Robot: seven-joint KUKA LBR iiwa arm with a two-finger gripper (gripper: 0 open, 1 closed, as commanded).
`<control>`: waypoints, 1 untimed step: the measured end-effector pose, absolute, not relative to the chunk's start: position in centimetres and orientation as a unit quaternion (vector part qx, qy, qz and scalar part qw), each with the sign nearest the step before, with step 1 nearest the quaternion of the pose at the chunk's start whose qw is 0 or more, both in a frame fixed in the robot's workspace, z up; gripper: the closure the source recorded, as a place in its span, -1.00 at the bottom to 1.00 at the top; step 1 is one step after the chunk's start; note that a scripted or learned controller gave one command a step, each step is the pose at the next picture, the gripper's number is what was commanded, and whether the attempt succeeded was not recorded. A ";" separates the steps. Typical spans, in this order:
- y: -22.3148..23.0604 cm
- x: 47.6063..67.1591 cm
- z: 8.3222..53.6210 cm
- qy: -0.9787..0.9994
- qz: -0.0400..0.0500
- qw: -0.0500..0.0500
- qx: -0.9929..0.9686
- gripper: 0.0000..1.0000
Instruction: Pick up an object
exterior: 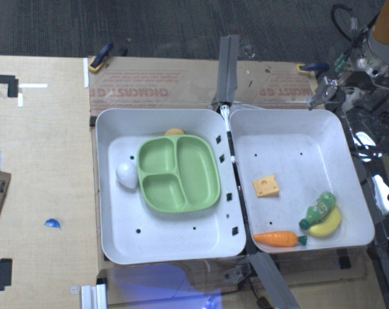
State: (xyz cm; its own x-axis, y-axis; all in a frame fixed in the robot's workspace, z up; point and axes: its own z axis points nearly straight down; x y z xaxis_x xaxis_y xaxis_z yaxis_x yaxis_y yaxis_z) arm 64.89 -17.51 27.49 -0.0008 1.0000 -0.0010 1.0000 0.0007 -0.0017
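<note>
Claw (324, 90) parked high beyond right bin's (349, 140) far corner, grip state unreadable; cheese wedge (265, 186) lies alone mid-bin, easiest target; carrot (275, 239), banana (328, 224) hug near wall

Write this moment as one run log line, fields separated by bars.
gripper above right bin's far corner | holds nothing seen | carrot, cheese, banana in bin

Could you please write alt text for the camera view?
Two white bins sit side by side: the left bin holds a green divided plate and a white ball; the right bin holds cheese, a carrot and a banana. The gripper hovers beyond its far right corner.
</note>
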 end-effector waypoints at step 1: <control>-20.6 60.4 22.1 -0.759 0.001 0.000 -0.651 -1.00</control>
State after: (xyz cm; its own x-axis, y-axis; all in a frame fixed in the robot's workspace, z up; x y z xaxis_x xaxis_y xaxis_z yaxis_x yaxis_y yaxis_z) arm 60.36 -20.58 22.06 -0.1532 0.9882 -0.0008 0.9882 0.1532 -0.0011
